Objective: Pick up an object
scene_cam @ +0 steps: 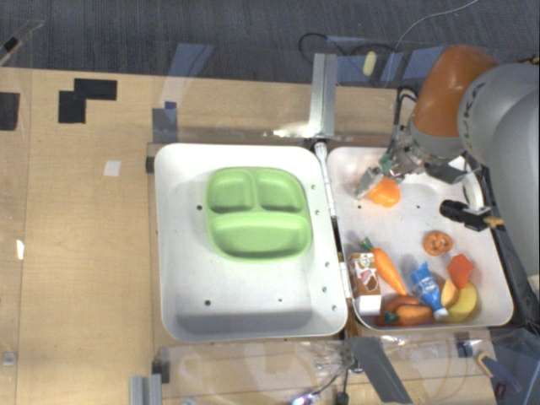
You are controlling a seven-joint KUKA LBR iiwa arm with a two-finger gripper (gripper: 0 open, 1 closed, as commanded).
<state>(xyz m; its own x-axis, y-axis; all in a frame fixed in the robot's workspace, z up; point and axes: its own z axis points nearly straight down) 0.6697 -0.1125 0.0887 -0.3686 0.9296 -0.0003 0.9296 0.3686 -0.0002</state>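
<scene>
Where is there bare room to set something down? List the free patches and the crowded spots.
Free: the left bin's floor all around the green divided plate, widest along its near edge; the right bin's middle, between the orange fruit under the gripper and the carrot. Crowded: the right bin's near edge, toys packed together.

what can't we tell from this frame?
- Gripper: small and blurred against the orange toy; contact can't be judged.
- Toys in the right bin's near corner: piled and overlapping, the lowest ones partly hidden.
- Arm: cut off by the right edge.
- Round brown item: too small to identify.
</scene>
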